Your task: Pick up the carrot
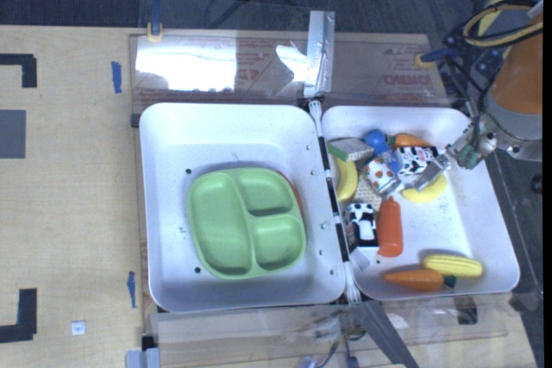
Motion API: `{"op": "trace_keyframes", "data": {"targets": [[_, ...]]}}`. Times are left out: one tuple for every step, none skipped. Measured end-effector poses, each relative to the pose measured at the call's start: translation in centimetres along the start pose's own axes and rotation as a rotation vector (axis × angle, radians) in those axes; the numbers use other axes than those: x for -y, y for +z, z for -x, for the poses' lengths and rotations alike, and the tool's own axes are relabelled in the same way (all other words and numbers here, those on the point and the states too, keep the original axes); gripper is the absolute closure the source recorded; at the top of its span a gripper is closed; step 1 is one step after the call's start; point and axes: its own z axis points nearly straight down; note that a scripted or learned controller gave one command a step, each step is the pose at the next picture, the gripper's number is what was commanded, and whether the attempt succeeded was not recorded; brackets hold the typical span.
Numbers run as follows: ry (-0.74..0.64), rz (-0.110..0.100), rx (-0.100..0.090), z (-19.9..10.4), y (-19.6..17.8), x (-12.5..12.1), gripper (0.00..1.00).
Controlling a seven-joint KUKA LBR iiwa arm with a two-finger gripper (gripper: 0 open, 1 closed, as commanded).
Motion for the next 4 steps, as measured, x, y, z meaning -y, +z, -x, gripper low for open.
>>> {"op": "trace_keyframes", "data": {"targets": [[-0.097, 0.000, 0.000, 0.7, -4.2, 7.9, 0.00], [-0.338, 0.000, -0.001, -3.3, 1.3, 8.8, 0.00], [-0.646, 0.001, 0.000, -6.3, -1.1, 7.5, 0.00], [-0.956, 0.002, 0.007, -1.3, -5.8, 10.7, 0.00]]}}
